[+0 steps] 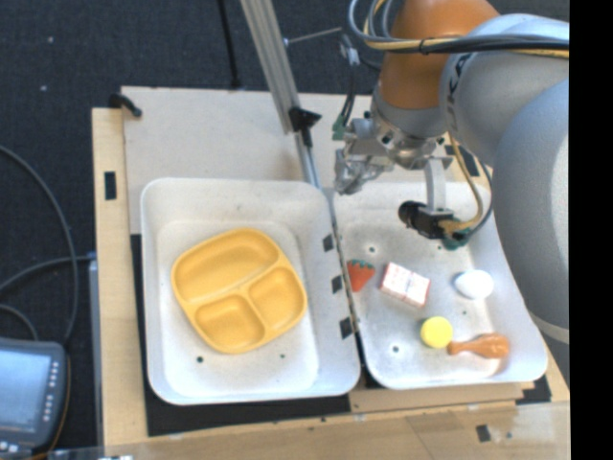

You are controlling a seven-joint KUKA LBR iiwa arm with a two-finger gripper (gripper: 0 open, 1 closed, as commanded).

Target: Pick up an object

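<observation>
Camera view, lower half of the right bin point(379, 234): five small objects lying loose on the white floor. Nearest the divider, a red-orange strawberry-shaped piece point(360, 274). Just to its right, a pink and white box point(404, 285), turned at a slant. Farther right, near the bin's right wall, a white oval piece point(473, 283). Lower down, a yellow ball point(437, 332), and just right of that an orange drumstick-shaped piece point(479, 347), flat near the lower right corner.

Above them, at the upper left corner of the same bin and close to the divider: gripper point(350, 175), hanging from the grey arm point(508, 84), well apart from every object. Open or closed: cannot tell from this angle.

Left of the divider, in the left bin point(163, 217): a yellow three-compartment plate point(239, 288), flat in the middle.
</observation>
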